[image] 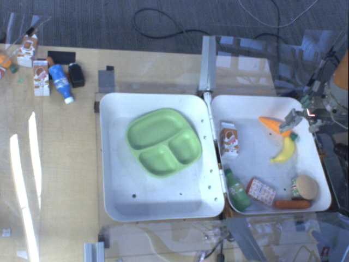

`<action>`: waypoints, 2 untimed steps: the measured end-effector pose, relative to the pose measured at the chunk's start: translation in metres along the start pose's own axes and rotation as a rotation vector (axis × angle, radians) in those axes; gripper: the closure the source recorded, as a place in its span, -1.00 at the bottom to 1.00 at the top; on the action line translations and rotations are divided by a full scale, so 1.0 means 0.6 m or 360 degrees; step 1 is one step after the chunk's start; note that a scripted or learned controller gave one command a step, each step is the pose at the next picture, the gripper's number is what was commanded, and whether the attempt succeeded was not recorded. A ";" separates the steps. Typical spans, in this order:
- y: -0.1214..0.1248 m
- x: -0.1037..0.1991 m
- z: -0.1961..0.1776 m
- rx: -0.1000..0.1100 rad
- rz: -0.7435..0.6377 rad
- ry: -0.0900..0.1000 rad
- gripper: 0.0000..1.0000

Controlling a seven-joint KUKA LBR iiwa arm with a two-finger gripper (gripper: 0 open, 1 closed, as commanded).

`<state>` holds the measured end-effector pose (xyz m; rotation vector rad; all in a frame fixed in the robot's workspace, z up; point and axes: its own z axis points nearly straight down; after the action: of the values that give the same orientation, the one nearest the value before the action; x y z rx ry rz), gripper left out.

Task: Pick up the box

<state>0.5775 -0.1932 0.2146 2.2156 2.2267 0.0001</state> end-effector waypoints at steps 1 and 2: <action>-0.082 0.074 0.129 0.0004 0.0251 0.0002 -1.00; -0.141 0.145 0.210 -0.0025 -0.0233 -0.0007 -1.00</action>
<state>0.4922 -0.1064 0.0888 2.0374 2.3721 0.0122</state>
